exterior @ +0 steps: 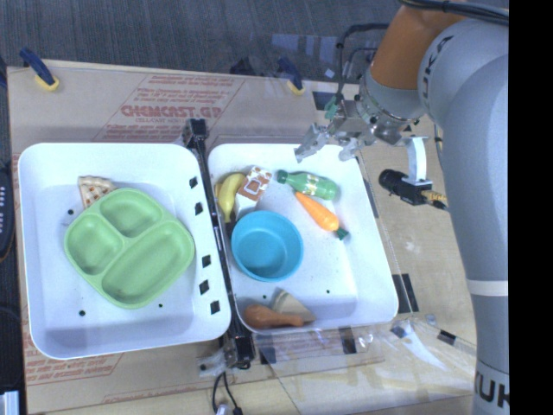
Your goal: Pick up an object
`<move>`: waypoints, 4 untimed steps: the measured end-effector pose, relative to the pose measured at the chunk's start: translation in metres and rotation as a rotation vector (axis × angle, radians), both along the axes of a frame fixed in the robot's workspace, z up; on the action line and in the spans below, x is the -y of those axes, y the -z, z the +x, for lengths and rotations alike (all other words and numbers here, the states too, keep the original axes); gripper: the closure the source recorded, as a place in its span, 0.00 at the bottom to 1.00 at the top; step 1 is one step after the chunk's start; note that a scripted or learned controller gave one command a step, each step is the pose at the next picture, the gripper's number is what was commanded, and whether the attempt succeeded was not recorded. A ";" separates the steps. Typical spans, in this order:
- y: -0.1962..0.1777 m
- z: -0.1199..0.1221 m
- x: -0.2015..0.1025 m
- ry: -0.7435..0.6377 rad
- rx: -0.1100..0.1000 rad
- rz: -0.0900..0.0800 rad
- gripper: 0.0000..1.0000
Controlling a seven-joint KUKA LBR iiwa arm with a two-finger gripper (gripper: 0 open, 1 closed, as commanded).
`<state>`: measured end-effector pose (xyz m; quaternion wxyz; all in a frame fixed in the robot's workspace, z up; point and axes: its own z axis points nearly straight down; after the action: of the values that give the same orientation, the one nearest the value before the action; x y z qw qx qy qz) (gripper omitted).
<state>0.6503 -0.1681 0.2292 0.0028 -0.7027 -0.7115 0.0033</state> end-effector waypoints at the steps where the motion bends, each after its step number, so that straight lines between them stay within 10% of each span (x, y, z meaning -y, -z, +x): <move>1: 0.091 -0.052 0.010 -0.373 -0.003 0.005 0.00; 3: 0.134 -0.083 0.024 0.000 0.007 0.032 0.00; 4: 0.124 -0.084 0.028 -0.006 0.004 0.020 1.00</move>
<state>0.5664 -0.1961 0.1049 0.0085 -0.7006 -0.7135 -0.0053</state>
